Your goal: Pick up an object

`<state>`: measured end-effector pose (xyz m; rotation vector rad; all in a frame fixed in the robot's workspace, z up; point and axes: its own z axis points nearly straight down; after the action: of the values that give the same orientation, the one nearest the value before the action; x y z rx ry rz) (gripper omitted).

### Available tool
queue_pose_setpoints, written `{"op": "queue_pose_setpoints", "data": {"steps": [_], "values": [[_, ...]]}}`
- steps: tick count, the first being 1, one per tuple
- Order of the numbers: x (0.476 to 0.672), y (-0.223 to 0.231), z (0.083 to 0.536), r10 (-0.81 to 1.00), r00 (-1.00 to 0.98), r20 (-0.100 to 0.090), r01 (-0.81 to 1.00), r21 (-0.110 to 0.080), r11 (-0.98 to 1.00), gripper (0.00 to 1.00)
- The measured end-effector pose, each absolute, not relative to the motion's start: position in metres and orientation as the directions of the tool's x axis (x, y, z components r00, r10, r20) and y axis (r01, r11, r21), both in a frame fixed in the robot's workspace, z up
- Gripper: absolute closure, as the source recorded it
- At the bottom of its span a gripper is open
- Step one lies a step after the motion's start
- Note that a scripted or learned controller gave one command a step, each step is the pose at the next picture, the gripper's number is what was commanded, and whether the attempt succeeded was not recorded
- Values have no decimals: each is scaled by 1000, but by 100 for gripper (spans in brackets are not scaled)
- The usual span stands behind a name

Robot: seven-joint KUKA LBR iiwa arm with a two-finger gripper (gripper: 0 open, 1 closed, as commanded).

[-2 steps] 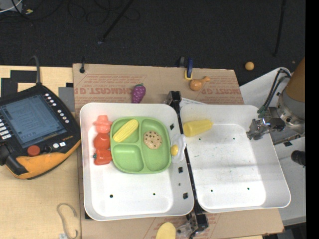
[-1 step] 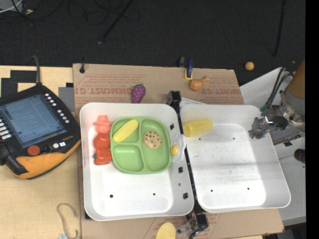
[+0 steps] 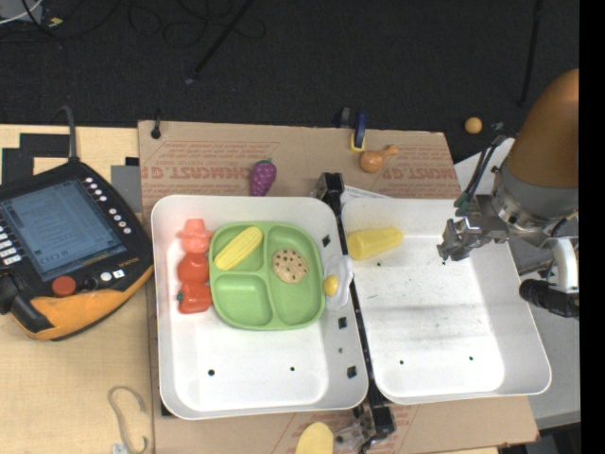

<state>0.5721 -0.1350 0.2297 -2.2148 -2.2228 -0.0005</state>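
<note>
Zero picks done as far as we see: gripper (image 3: 460, 241) sits over the right bin (image 3: 492, 348) near its far right corner, nothing visibly held; finger state we cannot tell. Nearest target, the yellow corn piece (image 3: 374, 243), lies at that bin's far left corner. Approach and grasp remain.

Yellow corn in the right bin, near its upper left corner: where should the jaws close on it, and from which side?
Grip the yellow corn across its narrow width at mid-length, coming straight down. It lies flat with its long axis running left-right, and bare bin floor lies below it. The divider sits close at its left end, so an end-on approach looks cramped. The gripper is to its right.
</note>
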Motion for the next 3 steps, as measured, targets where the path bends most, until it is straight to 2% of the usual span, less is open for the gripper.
{"op": "queue_pose_setpoints", "data": {"steps": [1,2,3], "values": [[564,-77,237,1000,-4,3,1000,-3,4,100],[557,-16,222,1000,-4,3,1000,-5,4,100],[549,-25,231,1000,0,1,1000,-4,0,100]]}}
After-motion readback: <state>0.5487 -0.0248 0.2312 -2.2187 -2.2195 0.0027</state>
